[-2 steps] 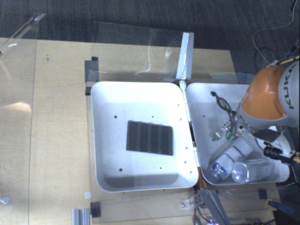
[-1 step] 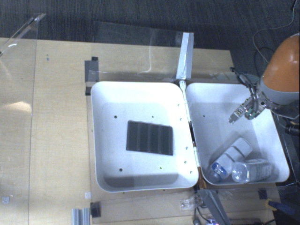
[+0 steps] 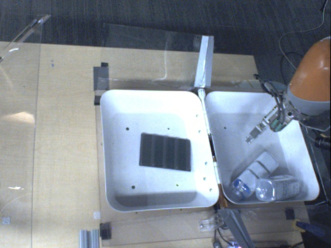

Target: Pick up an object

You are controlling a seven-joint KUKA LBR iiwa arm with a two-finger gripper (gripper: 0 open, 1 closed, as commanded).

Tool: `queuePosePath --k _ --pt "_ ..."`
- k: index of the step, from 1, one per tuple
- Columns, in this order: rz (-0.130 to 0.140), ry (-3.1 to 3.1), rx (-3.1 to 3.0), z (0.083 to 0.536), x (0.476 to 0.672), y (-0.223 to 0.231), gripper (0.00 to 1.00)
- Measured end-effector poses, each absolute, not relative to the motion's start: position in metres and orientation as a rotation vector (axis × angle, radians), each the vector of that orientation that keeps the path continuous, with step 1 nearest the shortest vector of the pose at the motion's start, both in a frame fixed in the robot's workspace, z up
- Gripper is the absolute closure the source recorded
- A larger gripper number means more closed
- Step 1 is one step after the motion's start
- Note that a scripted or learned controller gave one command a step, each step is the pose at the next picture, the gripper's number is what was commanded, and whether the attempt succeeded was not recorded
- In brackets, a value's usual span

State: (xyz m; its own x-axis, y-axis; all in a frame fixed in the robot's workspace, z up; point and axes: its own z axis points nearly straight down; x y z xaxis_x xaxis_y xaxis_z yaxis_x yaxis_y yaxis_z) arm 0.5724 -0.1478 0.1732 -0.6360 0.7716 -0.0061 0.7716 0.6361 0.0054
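Jaws (image 3: 254, 135) hang over the middle of the right bin (image 3: 227, 105); whether they are released or clenched cannot be told, and nothing shows between them. Two clear plastic bottles (image 3: 264, 182) lie side by side in the bin's near corner, apart from the jaws. A dark ribbed pad (image 3: 165, 152) lies flat in the left bin (image 3: 116, 107). Both bins rest on the tabletop (image 3: 57, 138).
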Motion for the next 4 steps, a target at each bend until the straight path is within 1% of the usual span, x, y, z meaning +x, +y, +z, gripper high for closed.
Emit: queuePosePath --k 1,2,3,4 --pt "0.005 2.876 1.236 0.091 0.532 -0.173 0.00" --pt "0.004 2.832 1.338 0.203 0.513 -0.162 0.00" --pt "0.019 2.727 1.488 0.135 0.551 -0.131 0.00" --pt "0.009 2.690 1.599 0.089 0.586 -0.123 0.00"
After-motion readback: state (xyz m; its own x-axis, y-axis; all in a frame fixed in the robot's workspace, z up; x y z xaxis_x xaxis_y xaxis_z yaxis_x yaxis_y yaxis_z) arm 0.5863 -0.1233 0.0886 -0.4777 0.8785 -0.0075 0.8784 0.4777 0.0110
